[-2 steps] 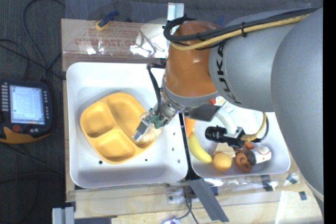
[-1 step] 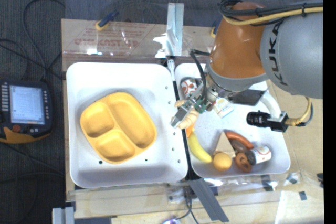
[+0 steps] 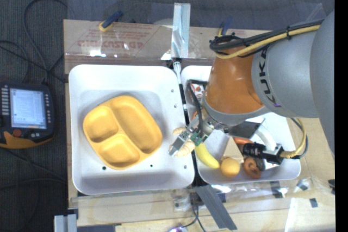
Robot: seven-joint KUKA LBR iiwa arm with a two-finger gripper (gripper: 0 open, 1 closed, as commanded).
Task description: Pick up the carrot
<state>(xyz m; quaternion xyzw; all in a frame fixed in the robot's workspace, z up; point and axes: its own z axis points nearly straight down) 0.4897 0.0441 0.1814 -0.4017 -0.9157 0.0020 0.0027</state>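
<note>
Slim orange carrot (image 3: pixel 241 142) beside curved yellow banana (image 3: pixel 206 156).

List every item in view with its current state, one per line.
Yellow plastic three-compartment tray: upright in the left white bin, nothing in its compartments.
Yellow banana: lying by the right white bin's left wall.
Small yellow lemon-like fruit: resting beside the banana.
Orange carrot: lying in the right bin, partly hidden by the arm.
Gripper: low over the divider between bins.

"KUKA" partly readable on grey arm (image 3: pixel 296 70); red print on cardboard (image 3: pixel 111 43) illegible.
</note>
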